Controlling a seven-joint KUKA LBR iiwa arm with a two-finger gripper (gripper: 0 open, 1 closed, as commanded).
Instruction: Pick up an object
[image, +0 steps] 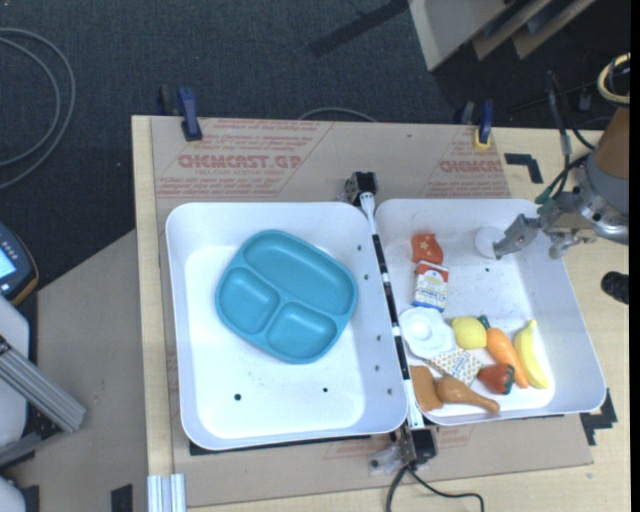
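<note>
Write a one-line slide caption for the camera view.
Gripper hovers over the right bin above clustered toy food, while a blue divided plate sits in the left bin.

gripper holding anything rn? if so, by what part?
Nothing visibly held. The end effector hovers at the upper right of the right bin, apart from the toy food; nothing shows between its fingers.

The scene was brightly and evenly lit from overhead, with the two white bins (300, 420) close to washed out and little surface detail in them. Shadows were soft and short, a faint one lying beneath the blue plate (287, 293). The dark floor (80, 60) beyond the bench stayed dim. Focus was slightly soft overall, and the small toy foods (480, 360) looked a little blurred
</note>
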